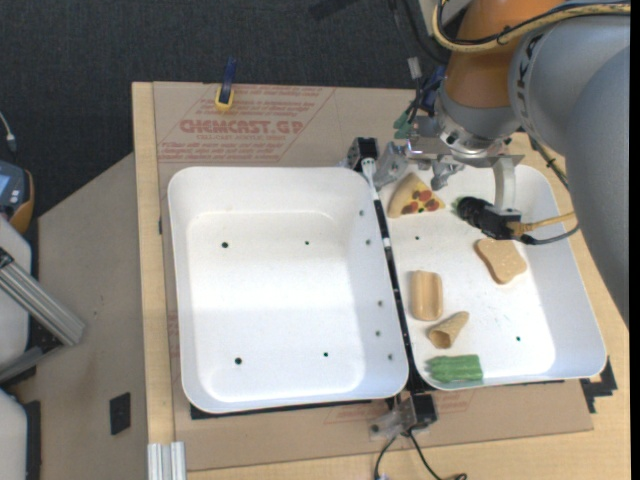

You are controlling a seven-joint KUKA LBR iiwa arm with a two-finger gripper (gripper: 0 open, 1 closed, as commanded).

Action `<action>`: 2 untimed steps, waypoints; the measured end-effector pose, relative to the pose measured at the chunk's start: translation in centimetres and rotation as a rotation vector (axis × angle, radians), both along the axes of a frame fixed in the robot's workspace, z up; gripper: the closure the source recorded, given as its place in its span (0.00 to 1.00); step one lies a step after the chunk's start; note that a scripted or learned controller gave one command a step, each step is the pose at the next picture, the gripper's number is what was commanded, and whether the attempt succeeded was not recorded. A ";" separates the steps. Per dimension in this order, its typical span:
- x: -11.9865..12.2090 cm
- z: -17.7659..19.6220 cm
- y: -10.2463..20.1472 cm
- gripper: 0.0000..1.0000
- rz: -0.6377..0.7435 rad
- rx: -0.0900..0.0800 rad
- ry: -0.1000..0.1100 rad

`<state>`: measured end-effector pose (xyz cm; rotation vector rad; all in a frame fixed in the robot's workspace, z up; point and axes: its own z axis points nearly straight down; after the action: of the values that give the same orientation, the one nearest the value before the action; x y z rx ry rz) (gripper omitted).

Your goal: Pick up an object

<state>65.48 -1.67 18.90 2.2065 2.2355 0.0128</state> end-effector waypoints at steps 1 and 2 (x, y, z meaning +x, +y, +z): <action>1.4 9.0 7.6 0.00 -0.004 -0.003 -0.007; -0.8 -7.9 12.3 0.00 -0.009 -0.005 0.024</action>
<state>64.65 10.63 11.01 2.2258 2.2353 -0.0196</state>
